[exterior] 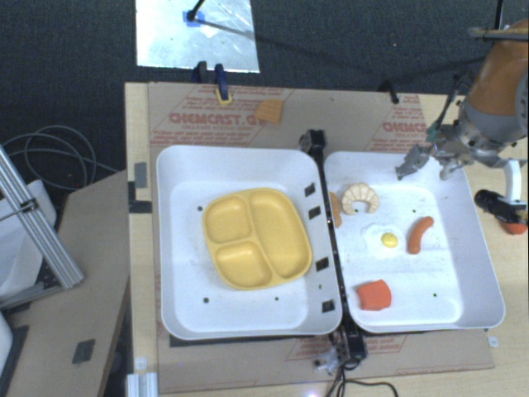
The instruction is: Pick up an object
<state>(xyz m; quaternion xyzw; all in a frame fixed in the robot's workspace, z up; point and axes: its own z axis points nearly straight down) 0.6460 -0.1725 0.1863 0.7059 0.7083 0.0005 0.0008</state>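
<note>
End effector (430,163) hangs near right bin's (471,304) far edge, croissant (360,197) just beside.

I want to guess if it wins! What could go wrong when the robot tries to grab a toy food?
The claw hovers at the right bin's far rim, so it might bump that edge. The fried egg lies flat and may slip out. The croissant sits close to the divider, leaving little room.

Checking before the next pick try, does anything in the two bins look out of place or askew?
Mostly tidy. The yellow divided tray sits rotated in the left bin, not square to its walls. A small tan piece rests against the divider beside the croissant, half tucked at the right bin's edge.
</note>
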